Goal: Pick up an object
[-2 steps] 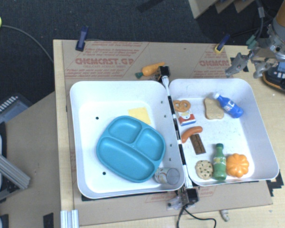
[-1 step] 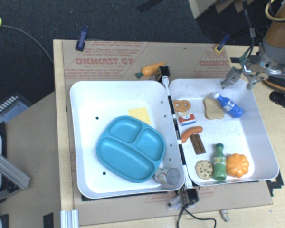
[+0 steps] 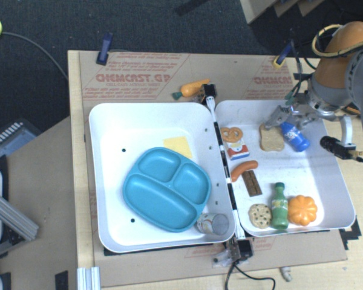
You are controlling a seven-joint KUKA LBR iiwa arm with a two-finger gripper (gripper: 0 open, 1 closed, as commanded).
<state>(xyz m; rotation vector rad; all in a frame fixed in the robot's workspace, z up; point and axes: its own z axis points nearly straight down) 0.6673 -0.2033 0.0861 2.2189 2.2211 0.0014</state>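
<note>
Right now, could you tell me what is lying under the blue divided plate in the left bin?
A pale yellow cheese slice sticks out from under the far edge of the blue divided plate in the left bin. How far it extends beneath is covered, as is anything else under the plate.

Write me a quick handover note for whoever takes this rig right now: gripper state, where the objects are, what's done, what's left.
Gripper: at the back of the right bin, over a blue object beside the bread slice. Whether it has a grasp cannot be told.
Right bin also holds: pretzel, sausage, brown bar, cookie, green bottle, orange pumpkin.
Left bin: blue divided plate, yellow slice, small grey object.
Done: arm positioned at the blue object.
Left: confirm the grasp and lift.
</note>
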